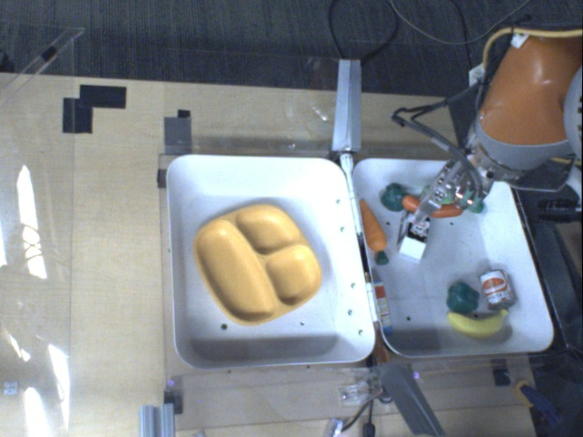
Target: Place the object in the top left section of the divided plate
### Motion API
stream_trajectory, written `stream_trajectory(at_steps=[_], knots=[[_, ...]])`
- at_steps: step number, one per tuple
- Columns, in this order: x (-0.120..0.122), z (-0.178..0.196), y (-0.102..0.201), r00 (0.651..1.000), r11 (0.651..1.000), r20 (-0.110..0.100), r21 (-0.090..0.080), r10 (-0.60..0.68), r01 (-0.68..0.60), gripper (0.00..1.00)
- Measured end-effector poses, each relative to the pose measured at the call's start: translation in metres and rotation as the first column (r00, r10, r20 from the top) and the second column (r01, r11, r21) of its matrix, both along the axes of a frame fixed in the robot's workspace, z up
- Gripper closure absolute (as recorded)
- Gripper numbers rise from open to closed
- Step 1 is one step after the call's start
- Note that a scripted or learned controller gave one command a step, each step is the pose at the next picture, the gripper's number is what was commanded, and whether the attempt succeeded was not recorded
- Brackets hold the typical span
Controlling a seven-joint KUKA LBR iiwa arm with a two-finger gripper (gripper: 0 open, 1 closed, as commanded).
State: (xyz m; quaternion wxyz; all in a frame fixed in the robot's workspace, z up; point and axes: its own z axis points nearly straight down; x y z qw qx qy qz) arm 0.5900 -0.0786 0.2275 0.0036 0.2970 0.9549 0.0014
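A yellow divided plate (211, 291) lies in the left bin (187, 335), with one long section on its left and two smaller ones at its top and right; all three hold nothing. My gripper (414, 237) hangs low over the upper left part of the right bin (533, 330), tilted down to the left. It sits just right of an orange carrot (372, 228) and just below a dark green toy (394, 196). A red-orange piece (444, 211) shows right behind the gripper body. I see nothing held.
In the right bin's lower right lie a green toy (462, 294), a small red and white can (496, 288) and a yellow banana (476, 324). A tiny green bit (382, 257) rests near the carrot's tip. A metal divider (347, 107) separates the bins.
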Motion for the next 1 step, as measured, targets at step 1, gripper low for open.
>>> stream_trajectory(at_steps=[1], knots=[[-0.0154,-0.0436,0.0722,0.983,0.983,-0.004,0.001,-0.182,0.182,1.0]])
